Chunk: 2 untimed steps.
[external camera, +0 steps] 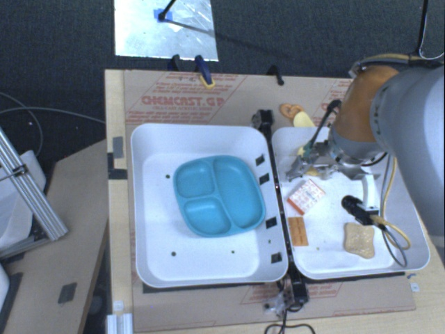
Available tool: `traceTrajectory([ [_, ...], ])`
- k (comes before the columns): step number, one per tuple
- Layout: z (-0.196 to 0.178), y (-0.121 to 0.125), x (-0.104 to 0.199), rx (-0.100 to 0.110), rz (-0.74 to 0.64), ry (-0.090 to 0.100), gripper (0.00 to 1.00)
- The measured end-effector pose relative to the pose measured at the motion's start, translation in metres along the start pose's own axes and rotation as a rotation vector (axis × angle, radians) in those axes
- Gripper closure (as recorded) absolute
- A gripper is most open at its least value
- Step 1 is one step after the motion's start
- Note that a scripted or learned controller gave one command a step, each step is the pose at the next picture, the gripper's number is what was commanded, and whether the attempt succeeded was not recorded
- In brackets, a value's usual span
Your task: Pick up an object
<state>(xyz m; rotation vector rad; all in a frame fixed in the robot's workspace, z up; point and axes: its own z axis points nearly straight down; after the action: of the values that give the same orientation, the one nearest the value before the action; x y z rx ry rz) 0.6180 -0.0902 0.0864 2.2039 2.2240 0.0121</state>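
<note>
Plastic divided tray [219, 194], blue and glossy, lies in the left white bin [149, 186]. Right bin [410, 252] holds a flat red-checked packet [306, 195], an orange bar [297, 231] and a rough tan slice [359, 241]. Gripper [306, 160] hovers just above the packet; its finger state cannot be told.

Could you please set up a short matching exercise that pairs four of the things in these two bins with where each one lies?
Things:
1. blue divided plate
2. red-and-white packet
3. tan bread slice
4. orange-brown bar

Places:
A. near corner of the right bin, toward the arm's side
B. middle of the left bin
C. right bin, close to the divider between the bins, nearer the front than the packet
D. right bin, just below the gripper

Pairs: 1-B, 2-D, 3-A, 4-C
</note>
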Motion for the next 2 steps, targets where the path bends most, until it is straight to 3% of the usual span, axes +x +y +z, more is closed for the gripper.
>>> traceTrajectory([
  [1,-0.0077,-0.0633,0.0011,0.015,0.009,0.003,0.0],
  [2,-0.003,-0.0724,-0.0018,-0.004,0.006,0.0,0.0],
])
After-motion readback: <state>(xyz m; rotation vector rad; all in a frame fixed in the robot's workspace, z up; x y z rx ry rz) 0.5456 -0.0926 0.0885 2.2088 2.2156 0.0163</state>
